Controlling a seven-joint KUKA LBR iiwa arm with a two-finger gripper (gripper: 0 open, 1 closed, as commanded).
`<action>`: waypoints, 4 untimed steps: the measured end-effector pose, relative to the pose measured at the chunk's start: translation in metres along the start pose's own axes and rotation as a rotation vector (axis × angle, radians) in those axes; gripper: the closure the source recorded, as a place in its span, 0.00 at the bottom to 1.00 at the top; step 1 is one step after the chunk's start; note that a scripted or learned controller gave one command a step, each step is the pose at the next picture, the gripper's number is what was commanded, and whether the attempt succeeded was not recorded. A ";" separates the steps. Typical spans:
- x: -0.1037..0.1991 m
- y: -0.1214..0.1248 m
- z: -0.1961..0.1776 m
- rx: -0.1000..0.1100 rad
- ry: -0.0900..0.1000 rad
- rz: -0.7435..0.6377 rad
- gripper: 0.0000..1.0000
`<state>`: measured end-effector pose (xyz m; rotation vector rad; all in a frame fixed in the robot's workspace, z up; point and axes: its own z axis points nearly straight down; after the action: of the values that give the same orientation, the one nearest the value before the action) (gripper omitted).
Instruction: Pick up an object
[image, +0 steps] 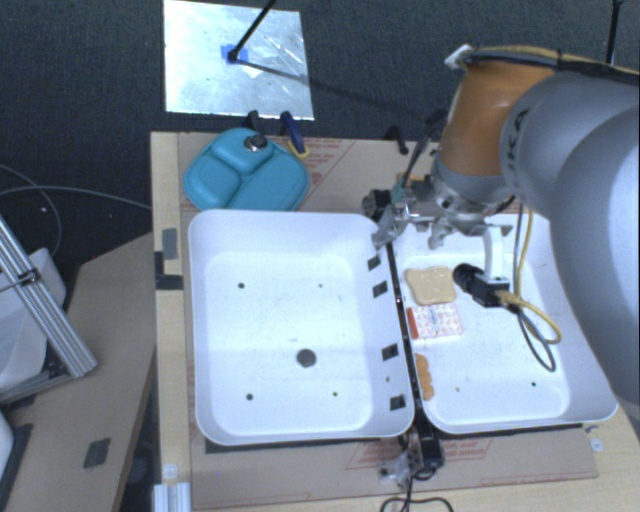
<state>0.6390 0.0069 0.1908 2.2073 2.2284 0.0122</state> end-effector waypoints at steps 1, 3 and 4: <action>0.010 -0.066 -0.028 0.009 -0.001 0.008 0.00; 0.054 0.020 0.006 0.004 -0.001 0.004 0.00; 0.025 -0.044 0.006 0.013 -0.002 0.012 0.00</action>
<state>0.5951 0.0316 0.1842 2.2252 2.2208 -0.0044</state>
